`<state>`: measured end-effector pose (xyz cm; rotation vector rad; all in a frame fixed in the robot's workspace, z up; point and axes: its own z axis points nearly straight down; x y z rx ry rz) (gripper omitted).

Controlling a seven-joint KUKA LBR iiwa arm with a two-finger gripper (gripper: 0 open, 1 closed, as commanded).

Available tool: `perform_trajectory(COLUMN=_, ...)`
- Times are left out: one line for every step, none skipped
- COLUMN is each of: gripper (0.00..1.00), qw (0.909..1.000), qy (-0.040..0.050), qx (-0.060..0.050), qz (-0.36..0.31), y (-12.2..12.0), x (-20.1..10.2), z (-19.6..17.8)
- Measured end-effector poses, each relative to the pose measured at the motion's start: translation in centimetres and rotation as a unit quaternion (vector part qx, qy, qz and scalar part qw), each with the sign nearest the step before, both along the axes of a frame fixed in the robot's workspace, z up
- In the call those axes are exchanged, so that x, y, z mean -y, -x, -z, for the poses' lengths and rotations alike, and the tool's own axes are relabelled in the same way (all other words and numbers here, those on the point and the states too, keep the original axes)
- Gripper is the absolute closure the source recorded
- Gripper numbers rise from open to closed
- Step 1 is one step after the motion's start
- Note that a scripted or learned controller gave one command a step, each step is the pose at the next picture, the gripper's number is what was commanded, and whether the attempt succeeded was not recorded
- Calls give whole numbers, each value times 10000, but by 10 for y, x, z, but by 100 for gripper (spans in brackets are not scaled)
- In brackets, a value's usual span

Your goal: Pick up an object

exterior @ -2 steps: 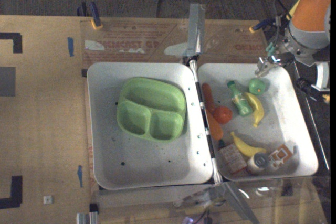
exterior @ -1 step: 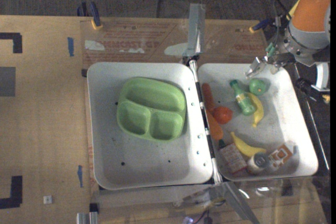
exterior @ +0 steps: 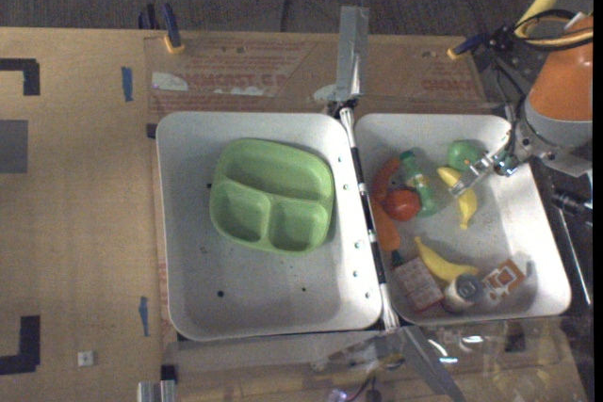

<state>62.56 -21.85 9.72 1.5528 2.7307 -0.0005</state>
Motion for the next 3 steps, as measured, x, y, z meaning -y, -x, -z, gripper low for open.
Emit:
perform_trajectory(gripper=0, qw=9868, qy=-74, qx=-131, qz=1611, y=-40, x=-4, z=9)
perform_trajectory(gripper=100, qw=9871, qy=-30, qx=-52, qz=1599, y=-42, x=-2, z=-2)
perform_trajectory(gripper=100, qw=9880, qy=-1, qx=6, qz=1545, y=-42, x=-72, z=-78)
